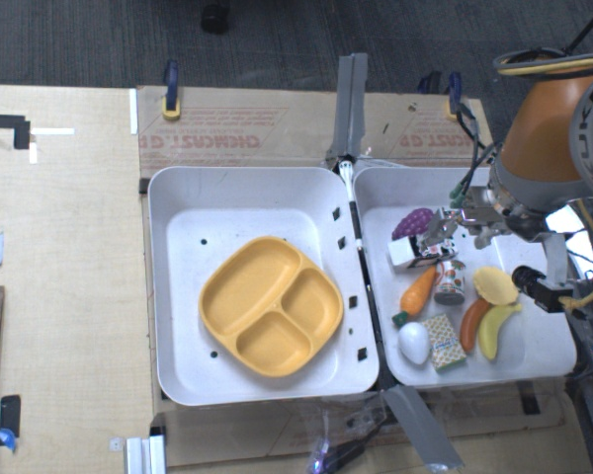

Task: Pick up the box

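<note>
Gripper [443, 233] is hanging over the right bin [544, 358], can't tell its finger state tbh. Yellow divided plate [270, 306] is sitting in the left bin [178, 265]. Box [443, 342] is lying beside the egg [413, 342].

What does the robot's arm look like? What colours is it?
The arm is fat and rounded, orange where it shows most, with grey at its edge. Black cables and a yellowish hose loop over it. Its gripper is small, made of silvery metal and black parts, with wires running back to the arm.
</note>
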Tool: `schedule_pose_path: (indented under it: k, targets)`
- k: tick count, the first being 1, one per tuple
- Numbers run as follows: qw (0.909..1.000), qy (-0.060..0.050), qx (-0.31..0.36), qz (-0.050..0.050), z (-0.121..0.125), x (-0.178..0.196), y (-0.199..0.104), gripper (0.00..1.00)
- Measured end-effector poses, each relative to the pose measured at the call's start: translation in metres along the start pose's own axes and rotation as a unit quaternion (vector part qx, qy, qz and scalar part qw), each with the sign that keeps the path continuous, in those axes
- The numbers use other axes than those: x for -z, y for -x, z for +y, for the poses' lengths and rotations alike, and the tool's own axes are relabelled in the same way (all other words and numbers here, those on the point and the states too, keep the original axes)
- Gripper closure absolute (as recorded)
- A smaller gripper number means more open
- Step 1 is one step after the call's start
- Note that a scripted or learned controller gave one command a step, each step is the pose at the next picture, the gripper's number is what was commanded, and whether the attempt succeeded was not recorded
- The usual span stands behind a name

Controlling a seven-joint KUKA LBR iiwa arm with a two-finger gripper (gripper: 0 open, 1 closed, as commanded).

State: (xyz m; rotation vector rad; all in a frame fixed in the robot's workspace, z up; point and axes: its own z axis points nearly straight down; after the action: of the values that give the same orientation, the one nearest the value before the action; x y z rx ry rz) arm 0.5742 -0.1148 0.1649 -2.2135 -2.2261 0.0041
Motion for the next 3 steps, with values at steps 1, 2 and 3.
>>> schedule_pose_path:
  k: [1, 2, 3]
  targets:
    - [0.9959, 0.000, -0.090, 0.000, 0.052, -0.030, -0.017, 0.00]
    - [0.9962, 0.001, -0.087, -0.001, 0.085, -0.045, -0.011, 0.00]
    - [0.9990, 0.001, -0.045, -0.001, 0.080, -0.072, 0.003, 0.00]
